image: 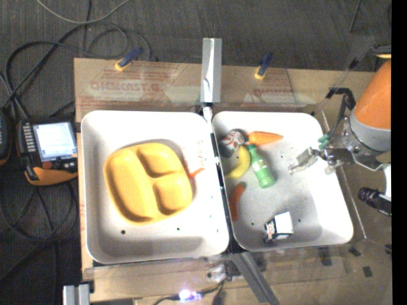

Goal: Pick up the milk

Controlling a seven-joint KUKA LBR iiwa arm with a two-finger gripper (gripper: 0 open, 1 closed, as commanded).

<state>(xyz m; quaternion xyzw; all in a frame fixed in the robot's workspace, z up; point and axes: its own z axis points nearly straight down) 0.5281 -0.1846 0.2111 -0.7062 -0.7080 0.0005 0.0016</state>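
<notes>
Camera view: gripper (304, 161) over right bin (331, 230), 3 o'clock side; finger spread unreadable, nothing seen between fingers. Milk (278, 227) lies at bin's 6 o'clock, well apart from gripper.

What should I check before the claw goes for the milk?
1. Milk carton in view, near the front edge of the right bin: ok.
2. Carton stands apart from the green bottle, banana and carrot: ok.
3. Claw over the right bin, above bare floor: ok.
4. Claw lined up over the carton: not ok, it sits further back and to the right.
5. Claw open wide enough: cannot tell.
6. Carton upright or tipped: cannot tell.
</notes>
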